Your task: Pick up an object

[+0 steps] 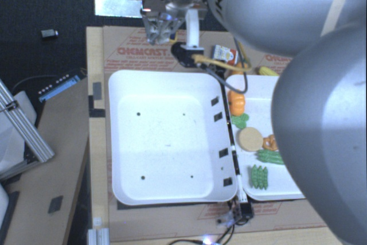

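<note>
A: Where is the gripper [162, 31] now?

B: High at the far edge, over the bench beyond the left bin [129, 181], not above either bin. Nothing shows between its fingers. Whether they stand apart or together, I cannot tell; the metal there is a blur.

A: And the things to pick?

B: All in the right bin [275, 195], along its left side. The arm [298, 20] covers the rest of that bin. From far to near: a small carton [224, 54] by the far rim, a yellow piece [267, 72] just right of it, an orange pepper [236, 104], a green bit [239, 120] touching its near side, a tan disc [250, 139], a green pod [270, 158], and a knobbly green piece [259, 177] nearest us.

A: Which would you go for?

B: The pepper, I think. It looks like toy food, so probably light, hollow plastic: stiff, not fragile, but smooth and likely to slip. Its rounded body wants the fingers closing across the widest part, low enough not to squeeze it upward and out.

A: Any trouble there?

B: It lies close to the wall between the bins, and the green bit touches it. One finger has to come down between pepper and wall, or the grip should be turned so the fingers close from far and near instead. The disc lies flat and would be harder to get under.

A: The left bin?

B: Nothing in it to pick.
</note>
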Tool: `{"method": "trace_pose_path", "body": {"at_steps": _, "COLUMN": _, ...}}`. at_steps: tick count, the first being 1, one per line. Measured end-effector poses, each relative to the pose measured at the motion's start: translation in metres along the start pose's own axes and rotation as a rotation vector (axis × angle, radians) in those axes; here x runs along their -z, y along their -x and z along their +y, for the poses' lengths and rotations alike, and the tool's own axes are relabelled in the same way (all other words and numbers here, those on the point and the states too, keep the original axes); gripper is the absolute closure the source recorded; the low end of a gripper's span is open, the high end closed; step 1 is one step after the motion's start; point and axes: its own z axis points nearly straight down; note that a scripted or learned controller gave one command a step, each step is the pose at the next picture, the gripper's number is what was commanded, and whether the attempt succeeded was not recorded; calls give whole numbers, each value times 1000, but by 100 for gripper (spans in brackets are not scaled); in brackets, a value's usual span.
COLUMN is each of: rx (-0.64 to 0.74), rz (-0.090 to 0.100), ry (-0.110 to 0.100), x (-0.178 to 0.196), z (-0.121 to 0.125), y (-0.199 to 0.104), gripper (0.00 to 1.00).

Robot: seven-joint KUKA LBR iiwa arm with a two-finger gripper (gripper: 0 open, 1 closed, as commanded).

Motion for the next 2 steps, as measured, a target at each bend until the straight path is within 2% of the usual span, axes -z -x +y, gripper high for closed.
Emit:
{"method": "trace_pose_path", "body": {"at_steps": 1, "rx": -6, "rz": 1, "ry": 13, "x": 166, "z": 1, "y": 6, "gripper": 100}}
{"method": "trace_pose_path", "body": {"at_steps": 2, "rx": -23, "rz": -10, "ry": -5, "x": 157, "z": -4, "y": 132, "gripper": 100}}
